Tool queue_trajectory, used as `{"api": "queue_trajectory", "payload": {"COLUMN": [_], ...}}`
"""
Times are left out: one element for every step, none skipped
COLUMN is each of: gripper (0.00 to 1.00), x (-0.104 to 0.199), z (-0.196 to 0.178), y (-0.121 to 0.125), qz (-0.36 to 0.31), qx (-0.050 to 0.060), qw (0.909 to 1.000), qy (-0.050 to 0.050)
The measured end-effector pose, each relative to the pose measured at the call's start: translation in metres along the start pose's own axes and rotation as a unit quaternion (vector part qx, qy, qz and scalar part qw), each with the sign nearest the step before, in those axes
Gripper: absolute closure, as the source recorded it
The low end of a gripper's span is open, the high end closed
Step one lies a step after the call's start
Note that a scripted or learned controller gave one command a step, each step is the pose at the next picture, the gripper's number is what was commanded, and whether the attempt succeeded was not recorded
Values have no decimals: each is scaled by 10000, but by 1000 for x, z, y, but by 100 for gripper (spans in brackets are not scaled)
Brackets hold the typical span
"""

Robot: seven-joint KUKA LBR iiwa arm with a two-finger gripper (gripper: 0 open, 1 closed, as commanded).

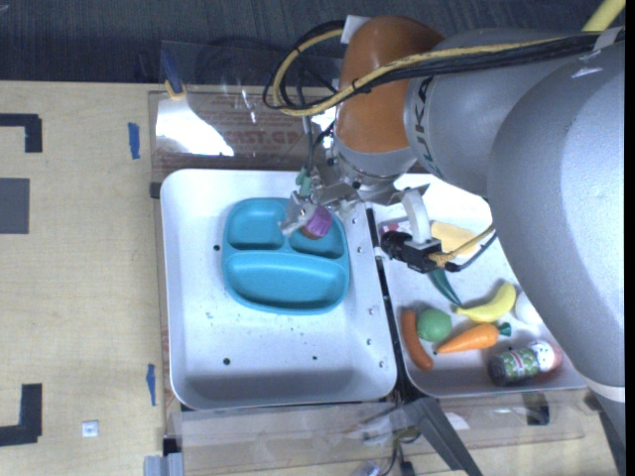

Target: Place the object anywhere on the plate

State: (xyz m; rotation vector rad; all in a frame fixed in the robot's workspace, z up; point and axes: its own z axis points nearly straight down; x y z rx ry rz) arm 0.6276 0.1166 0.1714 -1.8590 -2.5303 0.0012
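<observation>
A blue divided plate (pixel 283 271) lies in the left white bin (pixel 198 325). My gripper (pixel 310 213) hangs over the plate's upper right compartment, coming down from the orange-banded wrist (pixel 382 87). A small purple object (pixel 317 225) shows between the fingertips, just above the plate's surface. The fingers are shut on it.
The right bin (pixel 476 385) holds a banana (pixel 488 303), a carrot (pixel 466 339), a green round fruit (pixel 433 324), an orange-red piece (pixel 413 340), a small can (pixel 524 362) and a yellow piece (pixel 451 234). The big grey arm covers the right side.
</observation>
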Motion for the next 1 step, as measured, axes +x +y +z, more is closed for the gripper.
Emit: {"api": "queue_trajectory", "payload": {"gripper": [0], "x": [-21], "z": [-29], "y": [35], "qz": [-17], "qx": [-31], "qw": [10000], "qy": [-9]}}
